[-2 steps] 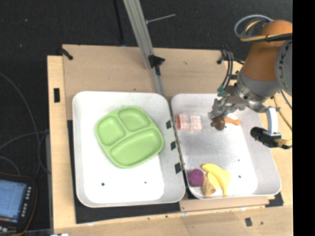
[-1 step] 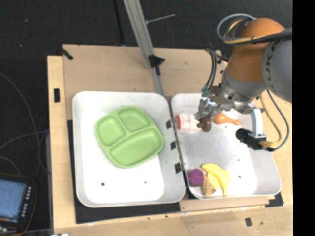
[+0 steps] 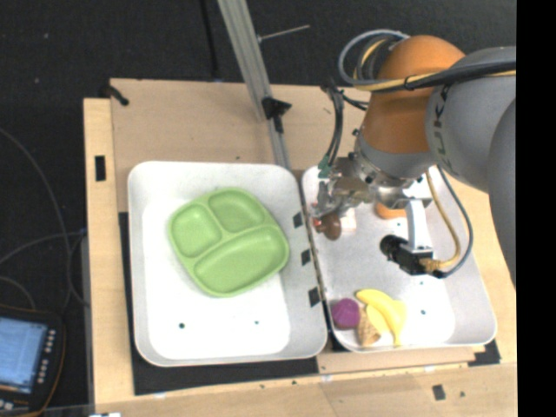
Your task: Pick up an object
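My gripper (image 3: 333,208) hangs over the left edge of the right bin (image 3: 452,320), near its far end. Directly under it is a small brown rounded object (image 3: 328,227), with a small white piece (image 3: 348,225) beside it; whether the gripper touches the brown object is unclear. An orange object (image 3: 388,208) lies partly hidden under the wrist. At the near end of the right bin sit a purple ball-like object (image 3: 346,313), a yellow banana (image 3: 387,310) and a tan piece (image 3: 369,330).
The left bin (image 3: 156,320) bears a green divided plate (image 3: 228,241) in its middle. A slanted metal pole (image 3: 252,68) rises behind the bins. The arm's grey and orange body (image 3: 417,94) covers the far right of the right bin.
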Action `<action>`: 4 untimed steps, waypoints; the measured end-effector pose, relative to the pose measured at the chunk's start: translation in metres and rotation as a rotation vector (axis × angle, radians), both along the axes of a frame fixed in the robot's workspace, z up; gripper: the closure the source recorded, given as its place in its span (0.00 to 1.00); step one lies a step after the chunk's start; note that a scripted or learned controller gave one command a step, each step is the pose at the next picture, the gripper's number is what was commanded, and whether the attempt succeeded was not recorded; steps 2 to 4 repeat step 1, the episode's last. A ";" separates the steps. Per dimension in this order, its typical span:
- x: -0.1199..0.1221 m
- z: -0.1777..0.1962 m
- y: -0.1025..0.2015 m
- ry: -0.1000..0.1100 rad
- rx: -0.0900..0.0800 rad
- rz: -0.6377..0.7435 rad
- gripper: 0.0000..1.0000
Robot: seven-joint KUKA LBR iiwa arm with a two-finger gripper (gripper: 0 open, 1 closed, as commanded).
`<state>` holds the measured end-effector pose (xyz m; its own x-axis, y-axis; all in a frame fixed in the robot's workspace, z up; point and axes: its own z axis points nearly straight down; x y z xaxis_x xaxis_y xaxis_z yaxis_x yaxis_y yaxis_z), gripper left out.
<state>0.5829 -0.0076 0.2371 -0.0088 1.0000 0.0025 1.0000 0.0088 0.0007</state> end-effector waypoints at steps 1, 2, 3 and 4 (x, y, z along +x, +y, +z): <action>-0.017 0.004 0.042 0.001 0.000 -0.001 1.00; -0.017 0.004 0.042 0.001 0.000 -0.001 1.00; -0.017 0.004 0.042 0.001 0.000 -0.001 1.00; -0.017 0.004 0.042 0.001 0.000 -0.001 1.00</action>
